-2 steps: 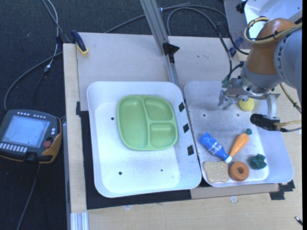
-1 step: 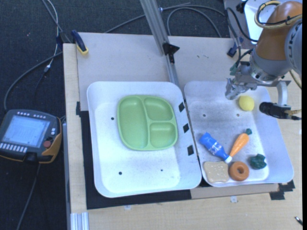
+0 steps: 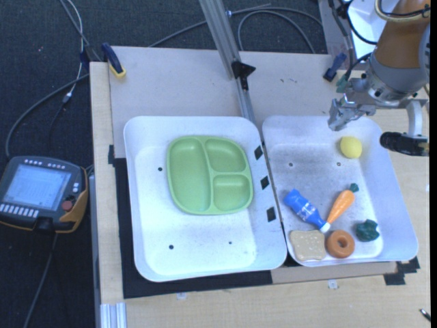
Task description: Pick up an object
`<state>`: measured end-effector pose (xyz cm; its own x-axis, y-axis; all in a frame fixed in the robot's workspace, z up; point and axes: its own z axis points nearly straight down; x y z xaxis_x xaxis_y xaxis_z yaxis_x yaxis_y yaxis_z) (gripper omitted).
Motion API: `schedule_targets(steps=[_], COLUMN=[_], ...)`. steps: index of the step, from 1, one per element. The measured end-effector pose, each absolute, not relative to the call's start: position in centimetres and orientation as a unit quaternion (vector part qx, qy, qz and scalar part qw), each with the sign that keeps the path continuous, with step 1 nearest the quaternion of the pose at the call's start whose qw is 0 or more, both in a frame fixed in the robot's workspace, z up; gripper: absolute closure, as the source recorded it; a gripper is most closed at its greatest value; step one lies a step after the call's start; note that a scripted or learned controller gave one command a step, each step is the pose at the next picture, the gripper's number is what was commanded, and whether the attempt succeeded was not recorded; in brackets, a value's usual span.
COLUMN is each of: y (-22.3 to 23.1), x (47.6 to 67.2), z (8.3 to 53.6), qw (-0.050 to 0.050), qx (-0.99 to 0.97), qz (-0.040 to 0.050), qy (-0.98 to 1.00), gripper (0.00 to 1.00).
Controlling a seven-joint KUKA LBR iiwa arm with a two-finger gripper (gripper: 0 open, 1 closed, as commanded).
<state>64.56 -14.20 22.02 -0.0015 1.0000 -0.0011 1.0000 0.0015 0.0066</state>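
The right bin [image 3: 300,149] holds several small objects. A yellow ball [image 3: 351,147] lies near its far side. Toward the front are a blue bottle [image 3: 304,209], an orange carrot [image 3: 340,208], a brown donut [image 3: 339,243], a slice of toast [image 3: 307,245] and a dark green piece [image 3: 367,230]. My gripper [image 3: 339,117] hangs over the bin's far edge, just up and left of the yellow ball, with nothing seen between its fingers. How the fingers stand is too small to make out.
The left bin [image 3: 157,251] holds a green divided plate [image 3: 209,174]. A metal pole [image 3: 224,26] slants down to the gap between the bins. A blue and yellow clamp [image 3: 113,60] sits at the bench's far left corner. A teach pendant [image 3: 41,193] lies on the floor at left.
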Motion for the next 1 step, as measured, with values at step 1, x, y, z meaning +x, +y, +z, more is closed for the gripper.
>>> schedule_targets(steps=[1], y=[-14.17], x=[64.68], z=[24.97], qw=[0.002], qx=[0.707], qz=[0.0016], qy=[0.708], gripper=[1.0])
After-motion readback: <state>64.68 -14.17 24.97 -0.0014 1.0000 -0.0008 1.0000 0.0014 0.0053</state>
